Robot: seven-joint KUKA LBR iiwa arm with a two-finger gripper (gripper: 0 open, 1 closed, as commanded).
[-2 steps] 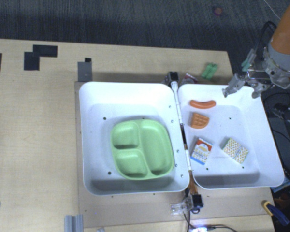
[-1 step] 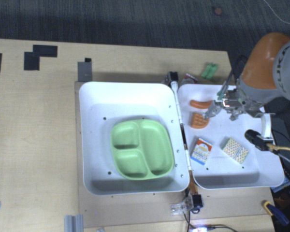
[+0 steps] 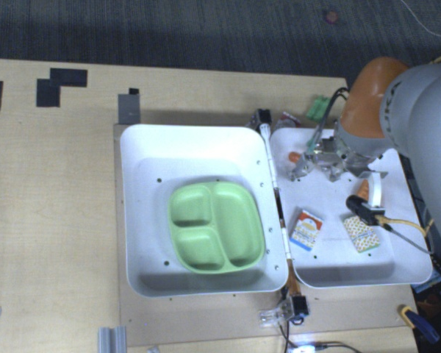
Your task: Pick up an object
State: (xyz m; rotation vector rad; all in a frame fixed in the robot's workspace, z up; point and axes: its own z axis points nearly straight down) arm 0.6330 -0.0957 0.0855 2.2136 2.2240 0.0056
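Red and small, the red piece (image 3: pixel 294 155) lies on the floor of the right bin (image 3: pixel 338 265), near that bin's far left corner. It is the loose item closest to the gripper (image 3: pixel 320 168) and is judged the likeliest target, though the task names no particular object.

**Gripper.** The gripper hangs low over the far half of the right bin, just beside the red piece and on its right. Nothing is visible in its grasp. Whether the claw is open or closed cannot be told from this angle.

**Other candidates.** A small box (image 3: pixel 306 230), printed blue, white and orange, lies flat near the bin's left wall towards the near side. A patterned packet (image 3: pixel 361 234) lies to the right of it. Both are well apart from the gripper and from each other.

**Surroundings.** The arm (image 3: pixel 419 109) enters from the right of the view. The left bin (image 3: pixel 143 197) holds a green divided tray (image 3: pixel 215 225), which sits flat near its middle. Both bins rest side by side on the pale bench (image 3: pixel 51 197).

**Progress.**
- Done: the gripper is positioned over the bin that contains the small items.
- Not yet done: a confirmed grasp and a lift. Every item rests on the bin floor.
- Judgement: the task is at the approach stage, with the pick itself outstanding.
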